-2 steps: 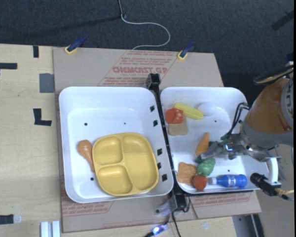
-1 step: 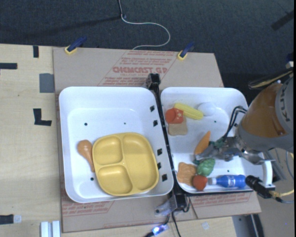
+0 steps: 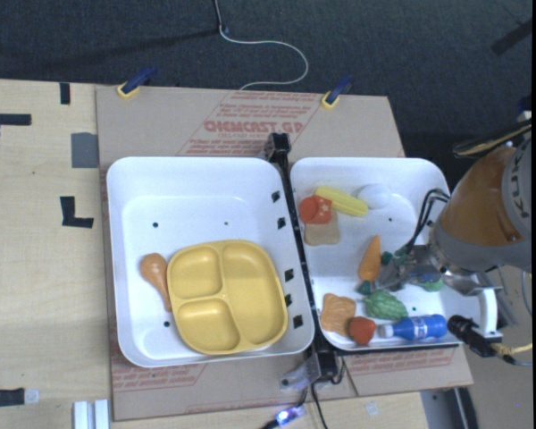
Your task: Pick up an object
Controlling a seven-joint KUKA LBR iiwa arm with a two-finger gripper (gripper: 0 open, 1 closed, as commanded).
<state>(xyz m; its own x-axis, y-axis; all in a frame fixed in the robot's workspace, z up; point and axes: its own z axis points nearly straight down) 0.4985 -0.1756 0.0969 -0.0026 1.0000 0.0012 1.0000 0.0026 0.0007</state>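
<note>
Tool: I see my tool (image 3: 400, 271) low in the right bin (image 3: 402, 170), near its right wall. Dark bits hide its tips, so I cannot tell if it is wide or narrow.
Thing I go for: the orange carrot (image 3: 370, 258), the toy just beside the tool. It lies in the middle of the right bin, tilted, thin end up.
How it feels, I think: light, hard toy plastic, smooth, so it may slip. It should not break.
Where to grab: I would pinch it across its fat lower part, not the thin end.
Close by: a green leafy toy (image 3: 387, 306) and a blue bottle (image 3: 420, 328) lie near the bin's front edge. They may get bumped.
Other bin: the left bin (image 3: 134, 186) has a yellow tray (image 3: 226, 295) and a drumstick toy (image 3: 154, 271), well apart from the tool.
</note>
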